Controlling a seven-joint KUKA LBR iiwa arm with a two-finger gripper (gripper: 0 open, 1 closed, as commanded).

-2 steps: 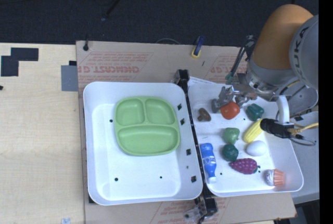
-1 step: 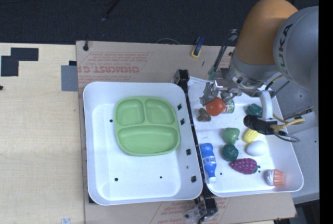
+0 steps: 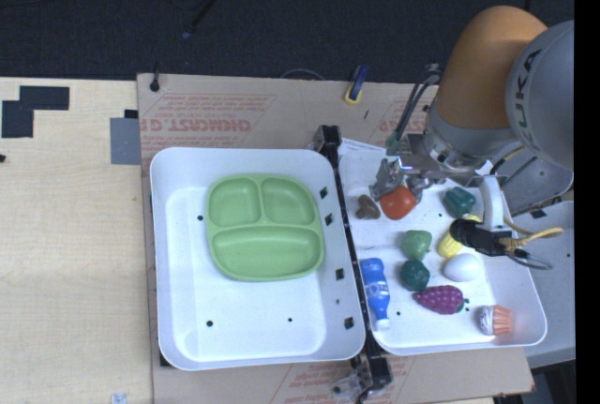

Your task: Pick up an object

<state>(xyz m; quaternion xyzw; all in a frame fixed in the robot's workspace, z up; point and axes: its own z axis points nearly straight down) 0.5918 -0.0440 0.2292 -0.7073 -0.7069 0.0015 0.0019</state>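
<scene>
A little toy cupcake with an orange bottom and a white top (image 3: 495, 320) sits in the near corner of the right white bin (image 3: 450, 344). A bunch of purple plastic grapes (image 3: 441, 299) lies just beside it. A blue and white toy bottle (image 3: 375, 291) lies along the wall next to the left white bin (image 3: 253, 322). More small toys are spread about: a white egg (image 3: 461, 267), a yellow lump (image 3: 448, 246), a light green lump (image 3: 417, 243), a dark green lump (image 3: 414, 276) and a small brown lump (image 3: 367, 206). They lie loose, likely so one can be taken without bumping the rest. The left bin holds a green plastic plate with three parts (image 3: 264, 227), lying flat. The gripper (image 3: 397, 185) hangs at the far side of the right bin, right over a red round toy like a tomato (image 3: 399, 203). That is probably the toy it is going for. I cannot tell if the gripper is spread wide or pinched on the toy, so I cannot say it has hold of it.
</scene>
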